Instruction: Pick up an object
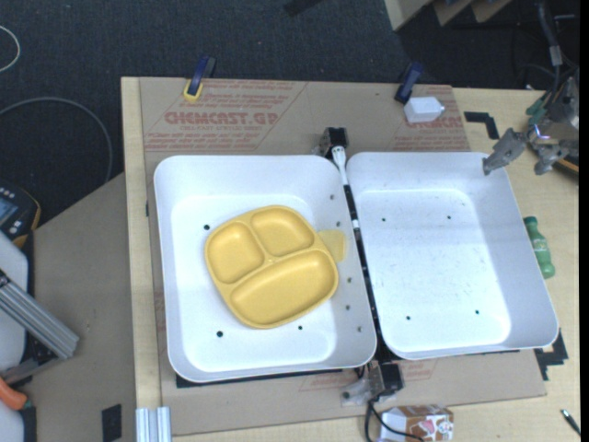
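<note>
Cardboard-topped bench [276, 109], glossy yellow three-compartment plate [271, 265] in left bin [184, 339], claw [538, 145] (grip unreadable) at right

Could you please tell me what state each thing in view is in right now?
yellow divided plate: lying flat, right side up, in the left bin, untouched.
right bin: beside the left one, edges meeting.
gripper: above the right bin's far right corner, holding nothing.
</note>
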You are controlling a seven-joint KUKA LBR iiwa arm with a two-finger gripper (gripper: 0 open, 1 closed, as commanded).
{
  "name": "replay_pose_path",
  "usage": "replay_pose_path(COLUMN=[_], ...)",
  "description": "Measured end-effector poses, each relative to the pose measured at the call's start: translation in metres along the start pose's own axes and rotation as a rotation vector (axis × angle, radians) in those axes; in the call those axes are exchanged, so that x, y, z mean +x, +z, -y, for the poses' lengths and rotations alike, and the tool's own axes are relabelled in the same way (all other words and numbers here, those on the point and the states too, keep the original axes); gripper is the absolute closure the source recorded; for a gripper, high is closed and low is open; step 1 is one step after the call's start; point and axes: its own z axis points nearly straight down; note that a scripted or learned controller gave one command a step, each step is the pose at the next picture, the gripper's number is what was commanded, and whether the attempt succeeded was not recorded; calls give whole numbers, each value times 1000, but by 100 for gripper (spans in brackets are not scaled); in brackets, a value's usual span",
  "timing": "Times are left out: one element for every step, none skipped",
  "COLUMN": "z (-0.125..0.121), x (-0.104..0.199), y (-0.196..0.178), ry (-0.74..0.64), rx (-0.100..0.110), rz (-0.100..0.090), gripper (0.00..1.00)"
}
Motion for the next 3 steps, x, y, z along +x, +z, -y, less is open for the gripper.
replay_pose_path(z=[28,69,115], x=[73,132,200], y=[-118,-229,-267], ry=[-8,-8,-8], rx=[-16,-18,-10], rz=[1,0,-2], gripper=[0,0,0])
